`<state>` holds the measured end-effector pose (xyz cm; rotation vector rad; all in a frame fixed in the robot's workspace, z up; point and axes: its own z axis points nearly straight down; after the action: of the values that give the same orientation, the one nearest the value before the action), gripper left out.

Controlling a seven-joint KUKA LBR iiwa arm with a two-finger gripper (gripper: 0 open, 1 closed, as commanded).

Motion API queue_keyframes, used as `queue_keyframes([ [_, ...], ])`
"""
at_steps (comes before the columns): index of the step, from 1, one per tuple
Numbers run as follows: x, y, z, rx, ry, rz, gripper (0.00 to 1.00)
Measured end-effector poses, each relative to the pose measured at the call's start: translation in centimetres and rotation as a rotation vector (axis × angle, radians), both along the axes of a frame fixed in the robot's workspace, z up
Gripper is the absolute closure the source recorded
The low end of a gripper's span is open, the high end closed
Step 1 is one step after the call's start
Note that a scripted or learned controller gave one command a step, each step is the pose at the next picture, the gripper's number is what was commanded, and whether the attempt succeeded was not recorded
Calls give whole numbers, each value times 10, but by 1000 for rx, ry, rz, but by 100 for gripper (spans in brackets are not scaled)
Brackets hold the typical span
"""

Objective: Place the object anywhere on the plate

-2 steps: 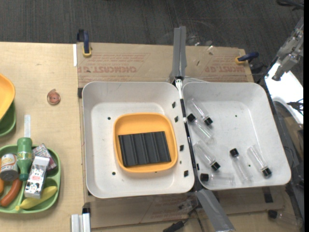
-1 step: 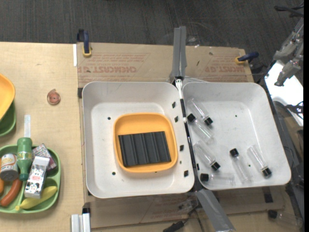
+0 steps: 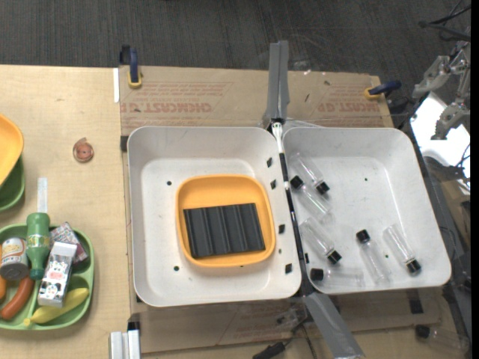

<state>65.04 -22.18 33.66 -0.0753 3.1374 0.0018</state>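
An orange, rounded-square plate sits in the middle of the left white bin. A dark grey ribbed rectangular block lies flat on the plate, well inside its rim. In the right white bin several clear vials with black caps lie scattered: one near the left wall, one lower down, and one at the lower right.
A green tray of toy food and a green bottle stand on the wooden table at the left, beside an orange bowl. Clamps hold the cardboard behind the bins. Metal gear stands at the far right.
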Motion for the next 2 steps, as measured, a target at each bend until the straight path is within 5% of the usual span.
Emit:
queue_keyframes([
  [2, 10, 0, -31, -1, -3, 689, 0],
])
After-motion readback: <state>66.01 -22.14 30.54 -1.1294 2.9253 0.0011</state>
